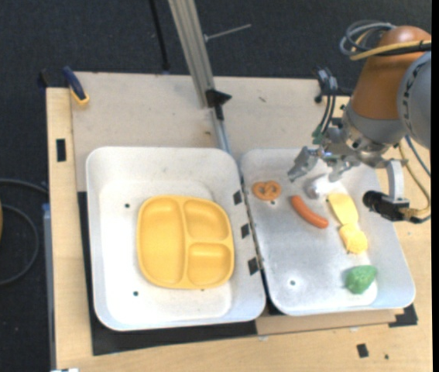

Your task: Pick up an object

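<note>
Camera view: slim orange-red sausage (310,211) lies aslant beside yellow pieces (348,222).

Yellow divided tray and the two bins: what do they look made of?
Yellow divided tray: likely molded plastic, matte to satin, judging by its uniform color and soft rounded compartment ridges. Left bin and right bin: probably plastic too, white, thin rounded rims; speckled or scuffed surface. Metal can't be ruled out.

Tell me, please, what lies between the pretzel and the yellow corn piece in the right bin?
In the camera view, an orange sausage lies between the pretzel and the yellow corn piece.
</note>
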You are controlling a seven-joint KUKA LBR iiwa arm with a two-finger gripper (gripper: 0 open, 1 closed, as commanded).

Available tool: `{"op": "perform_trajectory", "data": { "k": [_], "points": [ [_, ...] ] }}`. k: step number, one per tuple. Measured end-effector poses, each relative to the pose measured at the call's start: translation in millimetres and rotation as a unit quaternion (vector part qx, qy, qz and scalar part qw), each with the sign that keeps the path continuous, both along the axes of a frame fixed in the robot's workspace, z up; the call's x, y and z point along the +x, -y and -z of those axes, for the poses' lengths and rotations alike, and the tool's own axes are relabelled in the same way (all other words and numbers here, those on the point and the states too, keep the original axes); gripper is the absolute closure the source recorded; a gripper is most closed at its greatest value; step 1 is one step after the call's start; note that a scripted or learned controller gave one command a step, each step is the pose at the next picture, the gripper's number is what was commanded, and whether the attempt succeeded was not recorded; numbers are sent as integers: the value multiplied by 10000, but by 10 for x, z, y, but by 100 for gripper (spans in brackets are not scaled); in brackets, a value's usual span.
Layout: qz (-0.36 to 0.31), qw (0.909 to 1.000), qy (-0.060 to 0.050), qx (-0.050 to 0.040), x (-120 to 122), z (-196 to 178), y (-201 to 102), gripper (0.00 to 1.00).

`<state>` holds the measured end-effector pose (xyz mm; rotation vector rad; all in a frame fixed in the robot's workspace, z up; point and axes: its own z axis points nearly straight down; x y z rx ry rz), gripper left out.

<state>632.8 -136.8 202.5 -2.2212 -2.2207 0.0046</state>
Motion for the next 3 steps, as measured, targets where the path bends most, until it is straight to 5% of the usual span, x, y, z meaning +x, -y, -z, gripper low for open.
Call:
{"op": "perform_trajectory", "data": {
  "k": [1, 2, 3],
  "points": [
    [7, 10000, 4, 0, -14, 430, -37, 0],
    [13, 10000, 38, -4, 2, 288, -25, 100],
    [5, 10000, 40, 2, -11, -152, -11, 100]
  ]
}}
